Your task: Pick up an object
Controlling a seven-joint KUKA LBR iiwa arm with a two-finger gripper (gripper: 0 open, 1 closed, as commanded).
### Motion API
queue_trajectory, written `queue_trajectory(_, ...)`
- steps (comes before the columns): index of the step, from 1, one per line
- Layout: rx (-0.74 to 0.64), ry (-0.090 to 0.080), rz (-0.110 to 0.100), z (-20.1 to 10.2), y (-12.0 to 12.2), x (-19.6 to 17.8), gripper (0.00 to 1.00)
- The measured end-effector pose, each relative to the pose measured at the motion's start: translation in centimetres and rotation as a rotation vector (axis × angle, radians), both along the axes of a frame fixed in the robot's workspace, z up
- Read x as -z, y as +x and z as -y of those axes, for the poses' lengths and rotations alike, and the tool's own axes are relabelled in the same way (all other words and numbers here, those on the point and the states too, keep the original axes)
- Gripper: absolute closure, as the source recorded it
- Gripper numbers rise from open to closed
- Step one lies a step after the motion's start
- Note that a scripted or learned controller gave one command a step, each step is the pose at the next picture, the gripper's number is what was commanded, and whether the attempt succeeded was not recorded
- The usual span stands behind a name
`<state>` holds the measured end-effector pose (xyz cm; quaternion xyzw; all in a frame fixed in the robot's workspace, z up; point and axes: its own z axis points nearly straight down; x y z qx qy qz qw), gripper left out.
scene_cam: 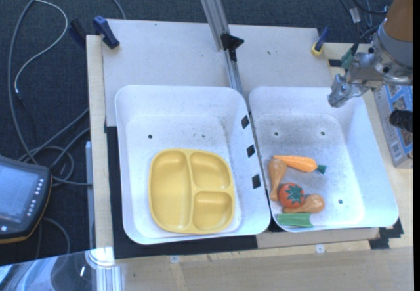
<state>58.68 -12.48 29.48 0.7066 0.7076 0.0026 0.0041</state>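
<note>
Toy food lies clustered at the near-left corner of the right bin (pixel 367 152): a carrot (pixel 296 163) with a green stem on top, a tomato (pixel 291 194) below it, a tan drumstick-like piece (pixel 276 171) against the left wall, an orange piece (pixel 313 203) just beside the tomato, and a green pod (pixel 294 219) along the near rim. The tomato touches its neighbours; the carrot lies slightly apart, with bare floor above it, so it looks the easiest pick. The left bin (pixel 131 112) holds a yellow divided plate (pixel 192 190), well apart from all this.

The gripper (pixel 340 94) hangs over the far-right corner of the right bin, high above the floor and well away from the pile; whether it is spread or pressed together I cannot tell from this angle, and nothing shows in it.

To do the step well, the arm should travel toward the near left, centre over the carrot's middle, turn the wrist so the closing line crosses its narrow width, then descend straight. Coming down over the tomato risks squeezing between crowded pieces or nudging them against the wall.
</note>
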Motion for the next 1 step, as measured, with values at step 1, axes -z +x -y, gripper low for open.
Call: queue_trajectory(1,-0.005,0.005,-0.010,-5.11,-0.59,-0.23,1.00)
